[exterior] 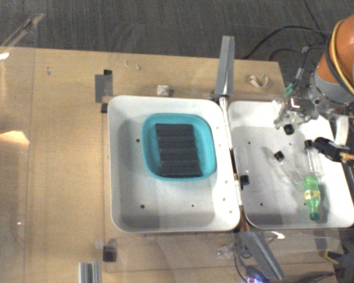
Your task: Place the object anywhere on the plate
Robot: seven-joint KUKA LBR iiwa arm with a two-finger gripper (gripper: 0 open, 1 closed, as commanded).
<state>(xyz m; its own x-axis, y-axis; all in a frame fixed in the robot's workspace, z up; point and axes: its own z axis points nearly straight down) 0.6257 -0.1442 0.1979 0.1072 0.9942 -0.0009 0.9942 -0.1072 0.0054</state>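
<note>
The bottle (311, 187) lies at five o'clock from the jaws (290, 121); their state is unclear. It is clear plastic with a green lower half.

overhead, fixed | slanted down | both bins (124, 217) in frame

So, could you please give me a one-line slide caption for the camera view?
Green bottle lies in the right bin; teal plate waits in the left bin, arm at right.
</note>
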